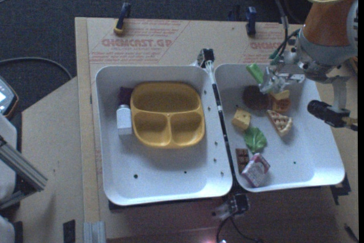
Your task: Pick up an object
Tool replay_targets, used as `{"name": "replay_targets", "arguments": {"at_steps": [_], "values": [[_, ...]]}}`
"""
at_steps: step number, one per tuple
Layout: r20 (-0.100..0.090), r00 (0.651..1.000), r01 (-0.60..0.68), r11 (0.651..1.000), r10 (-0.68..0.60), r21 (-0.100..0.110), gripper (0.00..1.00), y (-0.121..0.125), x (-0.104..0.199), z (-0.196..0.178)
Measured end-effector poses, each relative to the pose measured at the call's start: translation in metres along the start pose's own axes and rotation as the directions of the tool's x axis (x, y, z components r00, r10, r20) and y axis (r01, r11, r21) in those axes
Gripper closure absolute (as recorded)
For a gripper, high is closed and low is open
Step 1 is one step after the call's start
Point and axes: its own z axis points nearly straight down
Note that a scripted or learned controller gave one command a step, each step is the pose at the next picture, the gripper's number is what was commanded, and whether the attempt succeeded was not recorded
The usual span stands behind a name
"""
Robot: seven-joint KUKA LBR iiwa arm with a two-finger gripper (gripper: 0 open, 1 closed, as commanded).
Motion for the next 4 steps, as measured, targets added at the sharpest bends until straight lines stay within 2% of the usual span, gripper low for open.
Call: {"name": "replay_targets", "arguments": {"at_steps": [1,2,3,4], "values": [[0.0,1.0,-0.001,1.0,0.001,0.002,1.0,0.021,0.042,0.01],[0.0,1.0,-0.003,1.0,0.003,0.001,1.0,0.039,0.067,0.01],[0.001,1.0,-0.008,1.0,0.008,0.008,1.0,0.036,0.06,0.021],[0.001,1.0,-0.006,1.0,0.006,0.001,1.0,0.042,0.056,0.002]]}}
